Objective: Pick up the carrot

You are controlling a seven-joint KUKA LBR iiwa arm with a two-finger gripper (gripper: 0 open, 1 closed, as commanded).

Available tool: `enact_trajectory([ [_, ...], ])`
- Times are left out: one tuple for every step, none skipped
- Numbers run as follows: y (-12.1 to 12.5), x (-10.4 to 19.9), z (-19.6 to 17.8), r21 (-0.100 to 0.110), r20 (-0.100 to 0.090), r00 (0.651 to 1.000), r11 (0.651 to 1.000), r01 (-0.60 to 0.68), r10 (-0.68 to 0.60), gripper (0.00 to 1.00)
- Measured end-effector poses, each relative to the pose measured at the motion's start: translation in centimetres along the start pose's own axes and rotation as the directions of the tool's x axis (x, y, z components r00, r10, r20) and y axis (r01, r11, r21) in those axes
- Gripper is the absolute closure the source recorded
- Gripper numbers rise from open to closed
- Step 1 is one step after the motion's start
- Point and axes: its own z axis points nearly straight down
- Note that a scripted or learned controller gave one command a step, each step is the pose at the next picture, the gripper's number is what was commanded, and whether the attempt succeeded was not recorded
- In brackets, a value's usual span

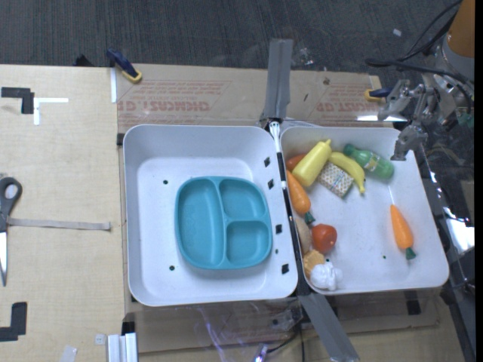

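Nothing of the pick looks done yet. The carrot lies flat on the floor of the right bin, close to that bin's right wall and about halfway down it, orange body toward the far side, green stub toward the near corner. Bare white floor surrounds it; nothing touches it.

The pincer hangs over the far right corner of the same bin, at the rim, amid cables and metal parts. Whether it is apart or together, I cannot tell; the parts blur together there. Nothing shows gripped in it. It sits well apart from the carrot, beyond the green bottle.

Other toys crowd the bin's left and far side: a yellow bottle, a banana, a second, smaller carrot against the left wall, a tomato, and something white at the near edge. The left bin holds a blue divided plate.

Left to do, by my reading: travel along the right wall toward the near side, descend, close, lift. The wall's nearness may cramp one finger.
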Motion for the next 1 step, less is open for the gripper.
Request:
enact_trajectory([
  [-4.85, 3.22, 14.23, 0.000, 0.000, 0.987, 0.987, 0.158, -0.158, 0.00],
])
